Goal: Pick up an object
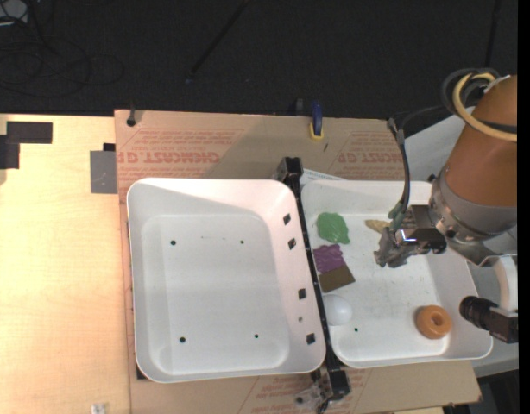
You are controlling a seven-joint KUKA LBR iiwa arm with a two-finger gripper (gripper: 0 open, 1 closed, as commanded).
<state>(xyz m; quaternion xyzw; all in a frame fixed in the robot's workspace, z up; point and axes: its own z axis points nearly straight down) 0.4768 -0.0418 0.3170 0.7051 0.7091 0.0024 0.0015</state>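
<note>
The pincer (391, 255) hung low over the right bin (394, 339), near that bin's middle, at the end of the one grey arm (481, 175) that came in from the right with its orange band above the wrist. Whether it was released or clenched could not be told, since the tip was a dark tangle against the white floor and nothing could be seen caught in it. Two white bins lay side by side; the left bin (213, 283) stood well to the left of the pincer. In the right bin five loose things could be counted. One green lump (332, 227) lay to the left of the pincer and slightly farther back. One purple piece (328, 256) sat left of the pincer at about its level, touching one brown square (337, 277) just in front of it. One pale round object (338, 310), hard to make out against the bin, lay left of the pincer and nearer the front edge. One orange ring (433, 322) rested to the pincer's right and toward the front, well apart from it. A thin yellowish sliver (379, 224) showed just behind the pincer, close to it; what it was could not be told.
</note>
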